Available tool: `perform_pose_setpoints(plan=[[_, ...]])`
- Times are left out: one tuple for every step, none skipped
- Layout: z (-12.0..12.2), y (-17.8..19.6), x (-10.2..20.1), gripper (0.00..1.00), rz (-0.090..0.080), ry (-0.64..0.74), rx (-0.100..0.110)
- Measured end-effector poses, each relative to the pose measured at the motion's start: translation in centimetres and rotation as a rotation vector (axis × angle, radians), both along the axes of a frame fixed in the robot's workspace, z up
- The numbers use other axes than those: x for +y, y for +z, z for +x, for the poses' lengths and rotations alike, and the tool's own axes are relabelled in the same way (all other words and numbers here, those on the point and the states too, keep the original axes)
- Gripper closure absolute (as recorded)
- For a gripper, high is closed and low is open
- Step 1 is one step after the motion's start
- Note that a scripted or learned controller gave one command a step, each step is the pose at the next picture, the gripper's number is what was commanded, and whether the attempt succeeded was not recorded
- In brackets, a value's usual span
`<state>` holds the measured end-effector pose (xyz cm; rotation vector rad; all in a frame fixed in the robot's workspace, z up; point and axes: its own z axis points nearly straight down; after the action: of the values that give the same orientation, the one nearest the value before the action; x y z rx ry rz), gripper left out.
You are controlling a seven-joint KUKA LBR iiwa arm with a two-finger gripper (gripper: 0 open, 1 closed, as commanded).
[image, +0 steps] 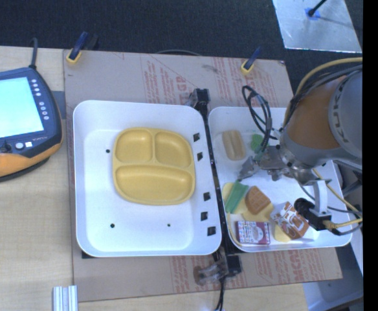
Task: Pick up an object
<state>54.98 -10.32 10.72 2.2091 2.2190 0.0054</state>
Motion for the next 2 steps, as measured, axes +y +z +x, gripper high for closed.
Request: perform_pose_setpoints(plan=[[-3.0,-1.17,0.73,0.0,0.001,-0.004,-0.001],[-3.98,-1.13,0.74,0.0,0.002,-0.003,-0.001]])
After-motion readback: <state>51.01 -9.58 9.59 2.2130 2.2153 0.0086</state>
